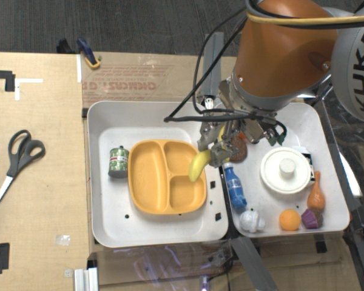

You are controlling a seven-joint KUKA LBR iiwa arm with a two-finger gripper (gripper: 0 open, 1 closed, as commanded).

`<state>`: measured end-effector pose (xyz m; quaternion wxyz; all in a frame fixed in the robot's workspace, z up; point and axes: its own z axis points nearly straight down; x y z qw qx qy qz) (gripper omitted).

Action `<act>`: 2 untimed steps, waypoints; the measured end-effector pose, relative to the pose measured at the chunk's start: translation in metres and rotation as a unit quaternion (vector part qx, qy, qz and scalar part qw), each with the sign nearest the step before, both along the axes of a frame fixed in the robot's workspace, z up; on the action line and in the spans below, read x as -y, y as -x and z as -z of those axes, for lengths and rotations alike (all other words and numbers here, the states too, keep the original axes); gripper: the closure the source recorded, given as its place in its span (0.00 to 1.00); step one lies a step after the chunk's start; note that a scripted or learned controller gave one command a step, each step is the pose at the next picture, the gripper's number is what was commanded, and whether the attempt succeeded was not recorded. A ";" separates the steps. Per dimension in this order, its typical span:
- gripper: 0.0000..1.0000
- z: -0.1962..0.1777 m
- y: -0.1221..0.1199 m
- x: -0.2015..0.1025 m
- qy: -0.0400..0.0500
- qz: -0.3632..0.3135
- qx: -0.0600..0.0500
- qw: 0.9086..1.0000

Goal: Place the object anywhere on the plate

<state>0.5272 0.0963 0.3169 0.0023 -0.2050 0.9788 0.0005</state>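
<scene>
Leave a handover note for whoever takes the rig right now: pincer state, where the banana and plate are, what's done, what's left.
Pincer: shut on the banana, over the right rim of the yellow plate.
Banana: gripped at its upper end, lower end hanging over the plate's right-hand compartments; whether it touches the plate, I can't tell.
Plate: in the left bin, green can beside its left edge.
Done: banana picked and brought to the plate.
Left: lower if needed, release, withdraw.
</scene>
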 end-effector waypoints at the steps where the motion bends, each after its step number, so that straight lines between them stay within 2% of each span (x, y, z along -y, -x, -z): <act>1: 0.00 0.000 0.000 0.000 0.000 0.000 0.000 1.000; 2: 0.00 -0.004 0.013 -0.038 0.000 -0.230 0.000 0.973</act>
